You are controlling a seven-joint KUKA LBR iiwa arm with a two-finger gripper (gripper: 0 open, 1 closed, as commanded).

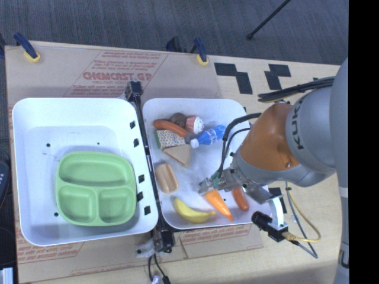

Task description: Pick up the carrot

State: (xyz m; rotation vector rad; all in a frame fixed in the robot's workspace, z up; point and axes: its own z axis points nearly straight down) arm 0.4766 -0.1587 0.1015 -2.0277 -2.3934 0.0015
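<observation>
Carrot (218, 202) lies in the right bin (237, 107), near that bin's front wall, its pointed end angled toward the wall. Just beside the carrot's leafy end sits the gripper (212, 184), under the arm's orange band; whether it is wide or narrow cannot be told. Crowding the carrot: a banana (192, 212) to its left along the same wall, a small orange-red sausage (240, 199) on its other side. Beyond the carrot, further from the wall, are a hot dog bun (166, 177), a sandwich wedge (178, 154) and a blue bottle (208, 136). A green divided plate (95, 188) rests in the left bin (23, 158).
</observation>
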